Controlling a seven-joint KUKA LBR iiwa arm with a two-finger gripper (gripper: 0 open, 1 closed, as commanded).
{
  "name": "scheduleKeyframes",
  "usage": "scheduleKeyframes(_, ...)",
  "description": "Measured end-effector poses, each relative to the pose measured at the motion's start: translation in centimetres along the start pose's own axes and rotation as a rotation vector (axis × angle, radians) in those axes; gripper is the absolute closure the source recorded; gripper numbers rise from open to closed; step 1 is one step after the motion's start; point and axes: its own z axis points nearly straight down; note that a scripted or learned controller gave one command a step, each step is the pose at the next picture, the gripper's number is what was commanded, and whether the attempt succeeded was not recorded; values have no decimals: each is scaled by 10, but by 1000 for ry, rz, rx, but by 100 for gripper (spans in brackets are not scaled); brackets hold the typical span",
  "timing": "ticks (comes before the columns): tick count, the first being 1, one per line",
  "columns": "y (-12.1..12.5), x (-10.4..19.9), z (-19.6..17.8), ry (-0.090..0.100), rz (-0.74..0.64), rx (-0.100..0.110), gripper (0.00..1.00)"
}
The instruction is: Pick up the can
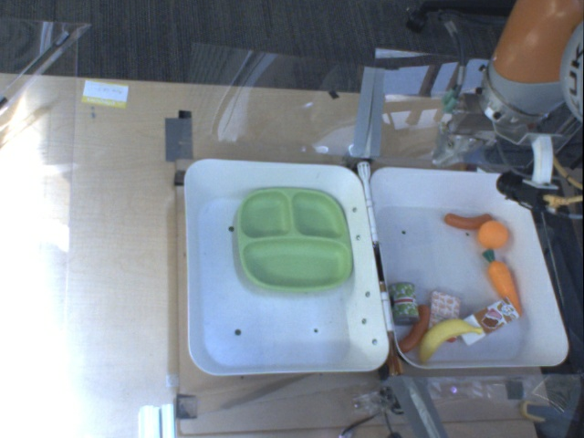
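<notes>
From my seat I see the can point(402, 301) lying in the right bin point(547, 336), down in its near left corner, close against the wall that divides the two bins. It is a small can with a green label, and it sits just left of a reddish sausage point(416, 328) and a banana point(445, 335). A small pinkish packet point(445, 304) lies just right of the can, and a red and white wrapper point(495, 316) lies beyond the banana.

The arm point(538, 35) is up at the far right, above the far edge of the right bin, with its orange band plainly showing. The gripper point(465, 140) hangs below it near the bin's far rim, well apart from the can, which lies toward the near side and somewhat to the left of it. I cannot tell whether the jaws are apart or together; the hardware there is a tangle of grey and clear parts.

Also in the right bin are a small orange fruit point(493, 234), a red chilli point(467, 220) touching it on its far left, and a carrot point(503, 279) nearer to me. The left bin point(205, 336) holds a green divided plate point(294, 240).
</notes>
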Motion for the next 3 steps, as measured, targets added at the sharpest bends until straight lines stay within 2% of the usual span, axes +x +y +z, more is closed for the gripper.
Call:
scheduleKeyframes(1,22,74,22,0,584,4,100)
scheduleKeyframes(2,-72,-13,32,-1,635,4,100)
scheduleKeyframes(3,-77,-101,12,-2,381,2,100)
